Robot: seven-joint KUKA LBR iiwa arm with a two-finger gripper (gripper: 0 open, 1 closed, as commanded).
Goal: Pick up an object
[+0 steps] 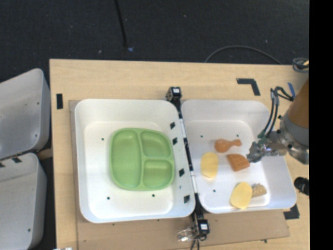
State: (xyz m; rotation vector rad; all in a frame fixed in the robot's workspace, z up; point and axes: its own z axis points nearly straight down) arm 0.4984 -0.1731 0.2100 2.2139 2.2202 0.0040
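- Wooden bench (130, 79) carries two white bins side by side, dark floor behind; the left bin (93, 119) holds a green divided plate (141, 159).
- Right bin (218, 111) holds an orange drumstick (227, 145), a brown chunk (238, 162), two yellow pieces (209, 165) (241, 195) and a small tan bit (258, 190).
- Gripper (256, 154) sits low, just beside the brown chunk's right edge; I cannot tell whether it is parted or closed.
- Judged step: closing in for a grasp. Next move calls for straddling the chunk, then squeezing and lifting.

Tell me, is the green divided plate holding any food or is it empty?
Empty. The green plate in the left bin shows three bare compartments.
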